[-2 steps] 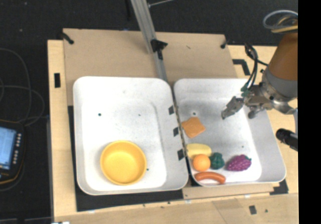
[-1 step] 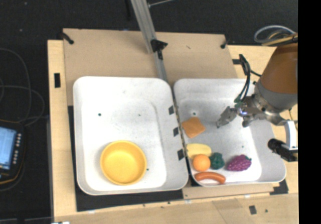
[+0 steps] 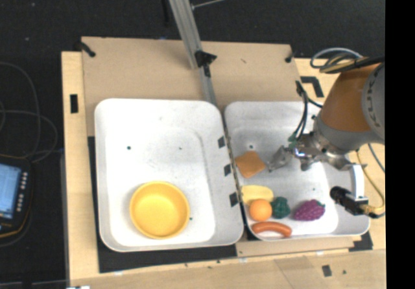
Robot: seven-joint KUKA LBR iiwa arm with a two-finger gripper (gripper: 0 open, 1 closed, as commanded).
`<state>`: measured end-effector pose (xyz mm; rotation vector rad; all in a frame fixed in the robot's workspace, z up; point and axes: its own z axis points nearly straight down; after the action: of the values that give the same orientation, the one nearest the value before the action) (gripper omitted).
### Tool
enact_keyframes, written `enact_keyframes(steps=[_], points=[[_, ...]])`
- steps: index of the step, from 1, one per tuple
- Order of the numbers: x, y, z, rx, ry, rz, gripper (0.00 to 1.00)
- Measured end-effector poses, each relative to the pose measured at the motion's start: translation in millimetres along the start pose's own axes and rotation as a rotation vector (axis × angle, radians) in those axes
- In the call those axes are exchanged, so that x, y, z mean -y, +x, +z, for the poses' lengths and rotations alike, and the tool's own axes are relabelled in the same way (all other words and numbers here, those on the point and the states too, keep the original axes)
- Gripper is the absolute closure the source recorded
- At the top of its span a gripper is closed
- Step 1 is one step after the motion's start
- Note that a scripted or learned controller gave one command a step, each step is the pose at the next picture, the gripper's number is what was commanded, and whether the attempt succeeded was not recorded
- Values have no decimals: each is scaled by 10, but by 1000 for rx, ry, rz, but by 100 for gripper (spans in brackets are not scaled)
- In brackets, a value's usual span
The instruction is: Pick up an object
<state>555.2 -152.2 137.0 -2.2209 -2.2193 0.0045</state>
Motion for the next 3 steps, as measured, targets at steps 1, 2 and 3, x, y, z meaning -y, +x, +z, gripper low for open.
enact_keyframes(steps=[1,2,3], points=[[-17,-16,-142,0,-7,5,100],[-32,-114,-758,3,-12,3,100],[21,-101,-1233,2,-11,-3,100]])
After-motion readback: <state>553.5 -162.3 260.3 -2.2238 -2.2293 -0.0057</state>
